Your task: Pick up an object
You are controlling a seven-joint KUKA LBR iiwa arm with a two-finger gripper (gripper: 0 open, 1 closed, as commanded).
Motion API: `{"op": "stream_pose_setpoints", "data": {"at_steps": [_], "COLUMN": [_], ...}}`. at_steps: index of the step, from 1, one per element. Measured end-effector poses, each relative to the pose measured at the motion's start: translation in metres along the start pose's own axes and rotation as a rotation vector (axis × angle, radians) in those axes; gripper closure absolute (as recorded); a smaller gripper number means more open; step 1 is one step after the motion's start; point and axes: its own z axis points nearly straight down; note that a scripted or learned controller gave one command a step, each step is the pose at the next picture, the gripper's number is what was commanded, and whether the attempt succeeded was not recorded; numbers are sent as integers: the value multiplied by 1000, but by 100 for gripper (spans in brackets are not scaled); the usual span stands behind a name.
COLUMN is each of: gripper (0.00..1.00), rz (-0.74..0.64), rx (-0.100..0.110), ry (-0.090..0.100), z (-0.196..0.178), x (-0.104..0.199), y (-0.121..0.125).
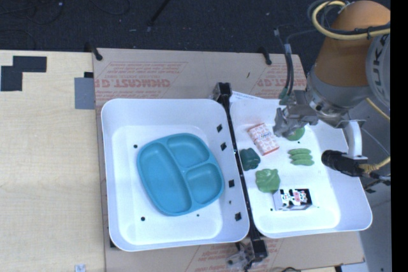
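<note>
Right now the gripper (292, 126) hangs low over the back of the right bin (344, 216), and a small round green object (295, 134) shows just under it. Whether the jaws are open, closed or already around that green piece cannot be told from this slanted view, since the wrist hides them.

Other candidates lie nearby in the same bin: a pink patterned box (263, 138) just to the left of the gripper, a green pea pod (301, 157) in front of it, a dark green block (248, 158) by the divider, a lighter green leafy piece (268, 179) and a black-and-white card (294, 198) nearest the front. The left bin (121, 130) carries a blue divided plate (180, 173).

To do this step well, I would centre the jaws on the round green object, keep clear of the pink box, close fully before lifting, and rise straight so nothing is nudged.
</note>
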Motion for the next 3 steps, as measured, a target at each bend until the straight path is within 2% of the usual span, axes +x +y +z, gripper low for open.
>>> {"op": "stream_pose_setpoints", "data": {"at_steps": [1,2,3], "gripper": [100,100,100], "rz": [0,0,0], "rx": [0,4,2], "ry": [0,0,0], "z": [-3,14,14], "x": [55,112,163], "y": [7,10,12]}}
